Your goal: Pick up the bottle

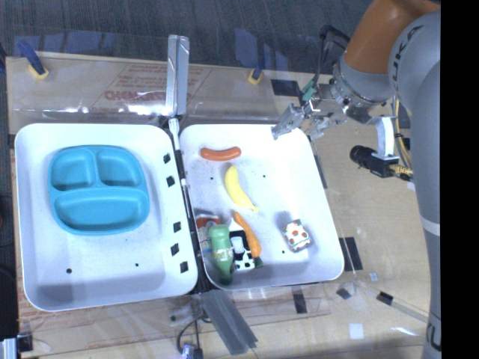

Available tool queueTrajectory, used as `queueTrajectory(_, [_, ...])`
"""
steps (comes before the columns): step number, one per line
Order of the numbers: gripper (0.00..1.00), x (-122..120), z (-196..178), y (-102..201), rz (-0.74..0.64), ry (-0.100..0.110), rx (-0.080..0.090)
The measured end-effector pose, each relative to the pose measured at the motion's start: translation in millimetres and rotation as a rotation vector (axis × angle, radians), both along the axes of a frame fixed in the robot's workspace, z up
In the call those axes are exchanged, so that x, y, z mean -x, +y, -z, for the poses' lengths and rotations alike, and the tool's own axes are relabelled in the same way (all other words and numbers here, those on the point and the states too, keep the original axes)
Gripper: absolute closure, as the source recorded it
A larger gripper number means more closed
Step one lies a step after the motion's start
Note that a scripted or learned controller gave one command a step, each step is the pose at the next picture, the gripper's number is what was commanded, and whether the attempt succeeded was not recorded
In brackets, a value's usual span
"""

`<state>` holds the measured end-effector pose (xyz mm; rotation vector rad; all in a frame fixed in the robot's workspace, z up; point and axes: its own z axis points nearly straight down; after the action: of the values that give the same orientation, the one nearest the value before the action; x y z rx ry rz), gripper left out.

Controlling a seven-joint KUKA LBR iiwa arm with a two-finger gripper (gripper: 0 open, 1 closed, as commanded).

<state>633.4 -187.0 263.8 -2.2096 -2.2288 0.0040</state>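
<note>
Claw point(297, 121) state unclear, above right bin point(323, 223) corner; green bottle point(221, 250) label unreadable.

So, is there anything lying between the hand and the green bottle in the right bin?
Yes. The hand hangs over the bin's far right corner, and the bottle lies at the near left. The banana lies between them, and a carrot lies close against the bottle's right side. Coming from above avoids both.

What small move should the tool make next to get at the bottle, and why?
Probably travel toward the near-left corner of the right bin. The tool sits over the bin's far rim, while the green bottle lies in that corner, crowded by the carrot and a black-and-white item.
</note>
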Motion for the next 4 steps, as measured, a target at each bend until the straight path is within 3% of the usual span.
queueTrajectory(1, [0.00, 93, 117, 64, 0.180, 0.002, 0.000])
queueTrajectory(2, [0.00, 135, 168, 89, 0.287, -0.012, 0.003])
queueTrajectory(3, [0.00, 127, 169, 86, 0.267, -0.009, 0.003])
queueTrajectory(4, [0.00, 143, 72, 101, 0.212, -0.001, 0.000])
